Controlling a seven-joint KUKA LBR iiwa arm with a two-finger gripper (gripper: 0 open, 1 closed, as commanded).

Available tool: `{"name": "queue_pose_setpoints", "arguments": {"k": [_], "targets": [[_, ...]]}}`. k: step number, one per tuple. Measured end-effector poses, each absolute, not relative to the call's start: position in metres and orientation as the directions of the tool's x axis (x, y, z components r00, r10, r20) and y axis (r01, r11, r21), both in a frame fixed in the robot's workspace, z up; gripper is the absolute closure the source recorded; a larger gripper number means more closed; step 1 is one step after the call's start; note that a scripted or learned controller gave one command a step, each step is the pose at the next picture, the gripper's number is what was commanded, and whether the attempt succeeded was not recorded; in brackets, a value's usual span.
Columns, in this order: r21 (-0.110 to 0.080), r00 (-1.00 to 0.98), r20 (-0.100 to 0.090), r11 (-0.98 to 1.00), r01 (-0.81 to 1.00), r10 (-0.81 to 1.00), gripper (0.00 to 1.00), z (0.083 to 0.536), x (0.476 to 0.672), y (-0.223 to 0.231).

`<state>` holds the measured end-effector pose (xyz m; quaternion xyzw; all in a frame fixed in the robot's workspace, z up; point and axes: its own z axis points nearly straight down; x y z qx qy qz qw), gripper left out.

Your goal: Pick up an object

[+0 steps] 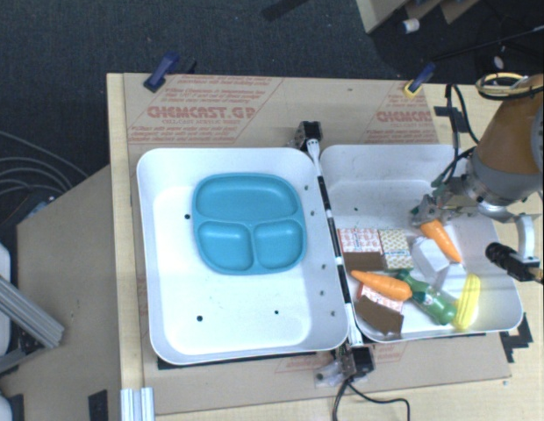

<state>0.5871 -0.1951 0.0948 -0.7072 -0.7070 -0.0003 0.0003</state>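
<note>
Arm enters from your right, wrist bent down over right bin, gripper low near bin middle. Fingers dark, blurred; you cannot tell open or closed. Carrot just below gripper; contact unclear. Second carrot, corn nearer front. Left bin holds blue tray.

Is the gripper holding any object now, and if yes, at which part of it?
It cannot be told. The gripper sits low in the right bin, right above the top end of an orange carrot, but a hold on it is not clearly visible.
</note>
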Motion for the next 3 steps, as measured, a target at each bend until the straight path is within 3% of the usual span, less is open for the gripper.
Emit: {"name": "queue_pose_setpoints", "arguments": {"k": [1, 2, 3], "targets": [[0.002, -0.002, 0.002, 0.002, 1.0, 1.0, 1.0, 0.246, 0.558, -0.06], [-0.003, 0.001, 0.0, -0.001, 1.0, 1.0, 1.0, 0.255, 0.501, -0.147], [-0.003, -0.001, 0.002, 0.001, 1.0, 1.0, 1.0, 0.238, 0.479, -0.053]]}}
